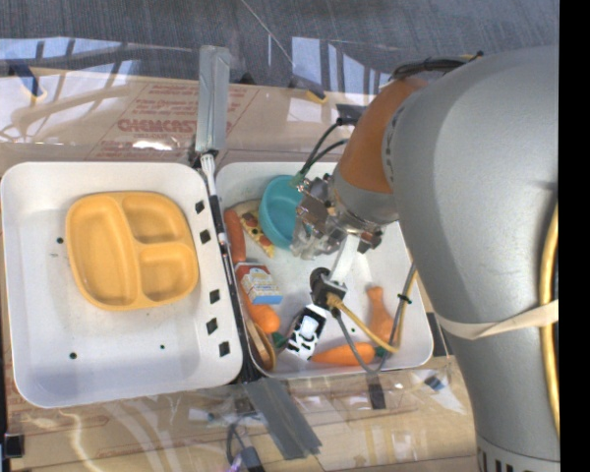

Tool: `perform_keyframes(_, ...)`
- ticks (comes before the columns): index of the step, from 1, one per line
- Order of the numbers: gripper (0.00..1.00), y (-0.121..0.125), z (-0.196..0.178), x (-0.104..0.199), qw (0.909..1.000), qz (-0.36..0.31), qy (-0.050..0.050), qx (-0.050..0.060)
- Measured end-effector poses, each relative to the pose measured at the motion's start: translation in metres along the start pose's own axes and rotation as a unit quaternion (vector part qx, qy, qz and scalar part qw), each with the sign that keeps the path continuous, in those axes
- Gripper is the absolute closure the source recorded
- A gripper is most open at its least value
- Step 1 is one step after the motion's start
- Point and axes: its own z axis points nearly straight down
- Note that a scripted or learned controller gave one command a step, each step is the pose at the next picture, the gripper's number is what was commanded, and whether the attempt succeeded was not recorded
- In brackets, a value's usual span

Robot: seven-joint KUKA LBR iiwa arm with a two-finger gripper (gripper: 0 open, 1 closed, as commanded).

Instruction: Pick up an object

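We judge the step in hand to be the descent onto something in the right shallow white bin (251, 177). The claw (310, 232) hangs over that bin's far part, just beside the teal plastic cup (278, 207). We cannot tell whether it stands wide or narrow, because the wrist covers it from above, and we see nothing held in it.

To do this well, we would pick a thing that lies apart from its neighbours, come straight down over its middle, and turn the claw across its narrow side. The cup is closest, but its round wall may slip, so taking it by the rim seems safer to us. The orange toy carrot (378, 308) towards the bin's right lies fairly free and looks the easier target. The things crowded along the left wall leave little room.

The right bin also holds a long orange carrot (236, 232) against its left wall. A small printed carton (259, 283) lies just nearer than that, and another orange carrot (344, 355) lies along the near wall.

The left shallow white bin (39, 342) holds a yellow divided plastic plate (128, 249), lying flat in its far half. Both bins sit side by side on the desk (98, 126).
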Motion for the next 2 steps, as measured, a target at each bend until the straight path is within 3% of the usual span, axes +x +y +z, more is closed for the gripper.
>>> perform_keyframes(1,1.0,-0.0904,-0.04,-0.023,0.9998,-0.02,0.0,0.001)
perform_keyframes(2,1.0,-0.0906,-0.0478,-0.0228,0.9997,-0.023,-0.002,0.004)
